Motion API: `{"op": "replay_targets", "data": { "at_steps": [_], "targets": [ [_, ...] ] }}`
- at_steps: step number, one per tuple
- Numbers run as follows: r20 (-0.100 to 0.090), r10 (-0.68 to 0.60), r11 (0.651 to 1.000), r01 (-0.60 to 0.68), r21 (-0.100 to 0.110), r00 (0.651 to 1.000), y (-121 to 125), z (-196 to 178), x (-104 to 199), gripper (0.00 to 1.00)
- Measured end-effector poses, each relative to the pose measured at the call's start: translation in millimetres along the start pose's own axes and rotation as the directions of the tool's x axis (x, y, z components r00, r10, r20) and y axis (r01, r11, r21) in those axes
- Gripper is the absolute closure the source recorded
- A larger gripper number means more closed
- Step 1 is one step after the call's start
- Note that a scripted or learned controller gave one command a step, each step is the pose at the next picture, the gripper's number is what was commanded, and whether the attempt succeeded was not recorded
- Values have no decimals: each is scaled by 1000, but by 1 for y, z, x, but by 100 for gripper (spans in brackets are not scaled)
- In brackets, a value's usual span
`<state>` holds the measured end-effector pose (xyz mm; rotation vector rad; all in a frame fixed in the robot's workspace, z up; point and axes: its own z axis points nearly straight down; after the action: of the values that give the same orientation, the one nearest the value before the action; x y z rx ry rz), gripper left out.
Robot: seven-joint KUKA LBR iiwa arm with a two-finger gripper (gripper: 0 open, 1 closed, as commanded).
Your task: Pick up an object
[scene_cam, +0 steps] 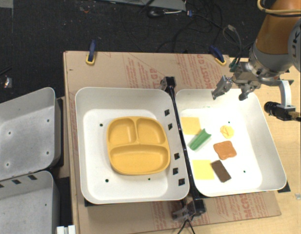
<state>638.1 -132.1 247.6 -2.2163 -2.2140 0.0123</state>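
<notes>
A grey KUKA arm with an orange band hangs over the far edge of the right-hand shallow white bin (267,145), its two-finger gripper (234,90) spread wide with nothing between the fingers. The claw is above the far rim, well apart from the pieces lying lower in the bin.

Those pieces sit in a loose cluster on the bin floor: a pale yellow flat square (190,126) at the far left, a green stick-shaped block (200,139) just beside it and overlapping its near corner, a small yellow rounded piece (227,131) to the right, an orange-brown toast-shaped slab (225,150) near that, a second pale yellow square (204,169) nearer still, and a dark brown flat bar (220,170) touching its right side. In the left-hand white bin (87,130) rests a yellow plastic divided tray (138,145).

The work appears to be at the approach stage, with no object yet chosen or gripped. The next move likely calls for carrying the claw nearer and down over one piece; the small yellow piece and the orange-brown slab lie closest and stand clear of neighbours, whereas the flat squares may be hard to pinch.
</notes>
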Motion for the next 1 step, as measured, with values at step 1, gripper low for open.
{"op": "replay_targets", "data": {
  "at_steps": [1],
  "targets": [
    [2, -2, 1000, 2, -12, 1000, 2, -7, 0, 0]
  ]
}}
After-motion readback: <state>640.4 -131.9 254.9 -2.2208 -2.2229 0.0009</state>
